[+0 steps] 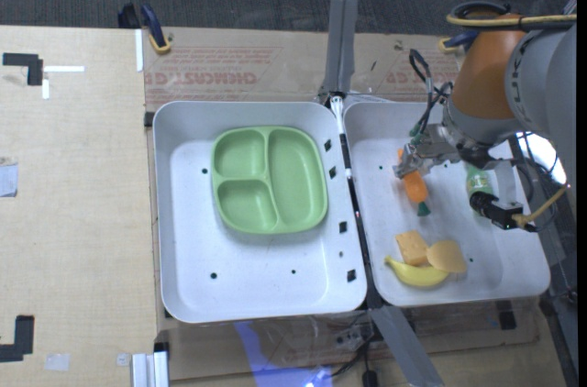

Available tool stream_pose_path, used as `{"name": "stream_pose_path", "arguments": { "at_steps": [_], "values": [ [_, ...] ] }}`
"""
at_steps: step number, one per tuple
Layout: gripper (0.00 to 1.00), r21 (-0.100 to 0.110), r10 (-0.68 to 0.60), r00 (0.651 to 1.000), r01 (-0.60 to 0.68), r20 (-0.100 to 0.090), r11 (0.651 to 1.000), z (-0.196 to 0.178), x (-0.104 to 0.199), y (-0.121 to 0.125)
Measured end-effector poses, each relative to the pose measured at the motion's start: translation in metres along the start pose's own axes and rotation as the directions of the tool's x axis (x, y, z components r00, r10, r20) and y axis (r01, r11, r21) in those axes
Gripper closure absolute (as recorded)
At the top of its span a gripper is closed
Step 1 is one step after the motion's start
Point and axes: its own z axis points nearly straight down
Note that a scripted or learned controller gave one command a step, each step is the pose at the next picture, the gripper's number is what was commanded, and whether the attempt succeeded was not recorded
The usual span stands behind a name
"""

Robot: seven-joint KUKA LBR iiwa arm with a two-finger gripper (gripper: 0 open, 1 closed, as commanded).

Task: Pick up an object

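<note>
The grey arm's gripper (417,163) hangs low in the right white bin (385,229), directly above a small orange carrot-like toy (416,186), apparently lined up for a grasp; its opening cannot be judged.

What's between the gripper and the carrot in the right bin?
Nothing visible. The gripper sits right above the carrot in the right bin; the banana and the other food lie apart, nearer the front rim.
</note>
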Motion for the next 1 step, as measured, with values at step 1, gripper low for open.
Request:
{"name": "stream_pose_path", "arguments": {
  "at_steps": [1],
  "values": [
    [1.00, 0.002, 0.162, 0.987, -0.162, 0.001, 0.987, -0.0906, 0.0663, 0.0148]
  ]
}}
